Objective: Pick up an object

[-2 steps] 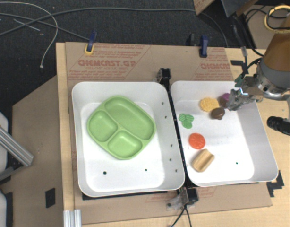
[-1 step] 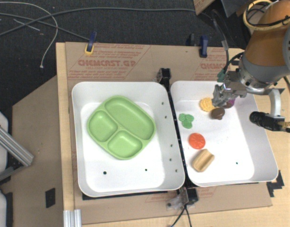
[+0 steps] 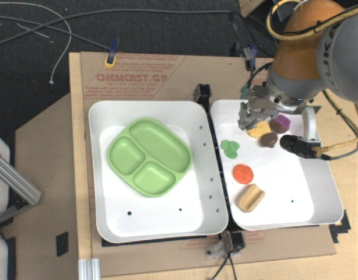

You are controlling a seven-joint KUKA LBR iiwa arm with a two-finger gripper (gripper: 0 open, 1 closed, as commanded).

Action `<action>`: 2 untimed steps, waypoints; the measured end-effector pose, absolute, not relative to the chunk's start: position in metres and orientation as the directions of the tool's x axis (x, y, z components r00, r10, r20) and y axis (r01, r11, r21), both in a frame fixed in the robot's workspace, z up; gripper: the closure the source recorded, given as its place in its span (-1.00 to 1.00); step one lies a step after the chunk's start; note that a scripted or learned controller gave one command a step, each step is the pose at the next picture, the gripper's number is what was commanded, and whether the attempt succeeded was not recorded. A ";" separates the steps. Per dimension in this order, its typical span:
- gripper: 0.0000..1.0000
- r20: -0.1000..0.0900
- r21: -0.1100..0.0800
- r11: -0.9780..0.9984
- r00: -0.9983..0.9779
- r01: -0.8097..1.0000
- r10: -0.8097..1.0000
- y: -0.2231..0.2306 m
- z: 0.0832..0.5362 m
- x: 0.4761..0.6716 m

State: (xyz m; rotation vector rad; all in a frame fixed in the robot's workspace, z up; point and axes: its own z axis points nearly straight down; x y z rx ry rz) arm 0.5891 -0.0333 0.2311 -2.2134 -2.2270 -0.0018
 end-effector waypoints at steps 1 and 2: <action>1.00 0.002 0.002 0.006 -0.006 1.000 1.000 0.016 0.227 0.614; 1.00 0.002 0.002 0.006 -0.006 1.000 1.000 0.065 0.234 0.620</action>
